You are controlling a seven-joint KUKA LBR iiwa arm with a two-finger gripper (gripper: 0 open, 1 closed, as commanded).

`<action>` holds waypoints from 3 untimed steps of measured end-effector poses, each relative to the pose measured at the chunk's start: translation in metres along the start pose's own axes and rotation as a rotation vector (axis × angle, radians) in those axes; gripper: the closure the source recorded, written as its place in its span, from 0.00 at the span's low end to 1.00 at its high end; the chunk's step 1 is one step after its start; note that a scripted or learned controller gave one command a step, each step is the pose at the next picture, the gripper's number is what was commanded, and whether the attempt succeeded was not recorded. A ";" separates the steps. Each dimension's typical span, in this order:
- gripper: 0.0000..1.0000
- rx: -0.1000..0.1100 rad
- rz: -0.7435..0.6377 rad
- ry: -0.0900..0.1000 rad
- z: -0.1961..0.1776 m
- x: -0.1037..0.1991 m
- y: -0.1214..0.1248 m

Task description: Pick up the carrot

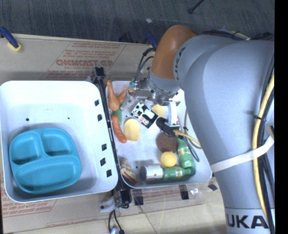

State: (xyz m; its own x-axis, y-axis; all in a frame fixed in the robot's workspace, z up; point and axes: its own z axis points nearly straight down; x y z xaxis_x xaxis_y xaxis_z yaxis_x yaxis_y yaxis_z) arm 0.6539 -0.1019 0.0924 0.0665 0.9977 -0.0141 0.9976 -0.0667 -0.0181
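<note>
The big grey arm with the orange band (170,45) comes in from the right of the frame and bends down over the upper part of the right white bin (198,175). Its gripper (143,104) hangs low among the objects there, and from this angle I cannot tell how it stands or whether it has anything. The orange carrot (112,97) lies at the upper left corner of this bin, along the left wall, just to the left of the gripper. Below it, on the same wall, lies a reddish sausage-like piece (118,130), and beside that a pale yellow rounded piece (131,129). Lower in the bin I see a dark brown round object (167,143), a yellow ball like a lemon (168,159) and a green bottle (175,172) lying on its side near the bottom edge. The left white bin (17,94) holds a light blue plastic tray with compartments (44,158) in its lower part.
</note>
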 end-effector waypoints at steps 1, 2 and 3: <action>0.00 0.000 0.226 0.006 0.001 0.005 0.000; 0.00 -0.019 0.292 0.018 -0.106 0.023 0.001; 0.00 0.000 0.257 0.011 0.006 -0.006 -0.006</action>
State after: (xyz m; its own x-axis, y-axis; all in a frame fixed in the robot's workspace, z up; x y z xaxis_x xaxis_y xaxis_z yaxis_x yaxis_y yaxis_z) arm 0.6471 -0.1077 0.0869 0.3178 0.9481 -0.0075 0.9480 -0.3178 -0.0153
